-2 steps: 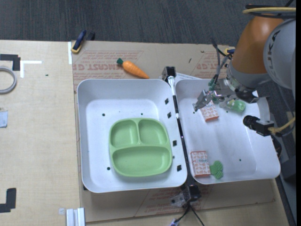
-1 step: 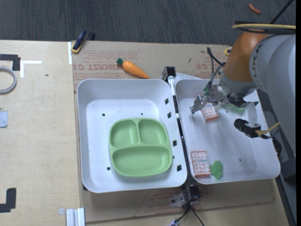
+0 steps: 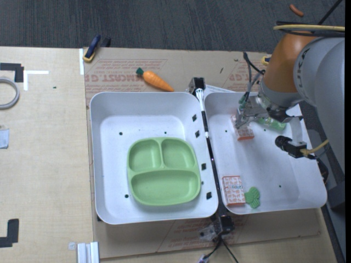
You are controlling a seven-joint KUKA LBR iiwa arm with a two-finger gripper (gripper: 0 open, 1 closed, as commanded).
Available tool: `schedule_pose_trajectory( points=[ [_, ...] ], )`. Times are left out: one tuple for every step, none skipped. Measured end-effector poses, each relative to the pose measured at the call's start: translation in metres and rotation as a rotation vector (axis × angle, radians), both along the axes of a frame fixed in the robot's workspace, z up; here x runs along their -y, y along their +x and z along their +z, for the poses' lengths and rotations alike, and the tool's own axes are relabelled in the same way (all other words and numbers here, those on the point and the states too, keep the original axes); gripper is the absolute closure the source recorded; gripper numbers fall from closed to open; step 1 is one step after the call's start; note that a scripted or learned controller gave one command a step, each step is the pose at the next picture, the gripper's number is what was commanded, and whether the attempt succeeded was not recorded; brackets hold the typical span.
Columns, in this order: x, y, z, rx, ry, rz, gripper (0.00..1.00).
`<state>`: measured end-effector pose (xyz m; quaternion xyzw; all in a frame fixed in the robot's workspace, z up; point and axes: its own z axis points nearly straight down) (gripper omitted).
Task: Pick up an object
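Where the bench [image 3: 44, 147] carries its two white bins side by side, the grey arm [image 3: 321, 75] with its orange band comes in from the right and hangs over the back of the right bin [image 3: 285, 196]. Left bin [image 3: 104, 158] holds a green divided plate [image 3: 163, 171], lying flat near its middle. At the arm's end the gripper [image 3: 247, 116] points down at a small pale packet with a red edge [image 3: 245, 132], which sits on the bin floor right under it; whether the fingers are spread or closed on it I cannot tell from here. Near the front of the same bin lies a small red and white box [image 3: 233, 190], a green leafy toy [image 3: 253, 196] just beside it. Behind the bins a toy carrot [image 3: 155, 79] rests on the cardboard
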<state>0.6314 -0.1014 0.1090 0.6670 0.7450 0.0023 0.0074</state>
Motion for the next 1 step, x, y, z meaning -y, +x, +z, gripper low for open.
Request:
schedule_pose_trajectory(
  points=[
    [-0.0367,-0.0559,0.1161,-0.014,0.005,0.098,1.0]
  ],
)
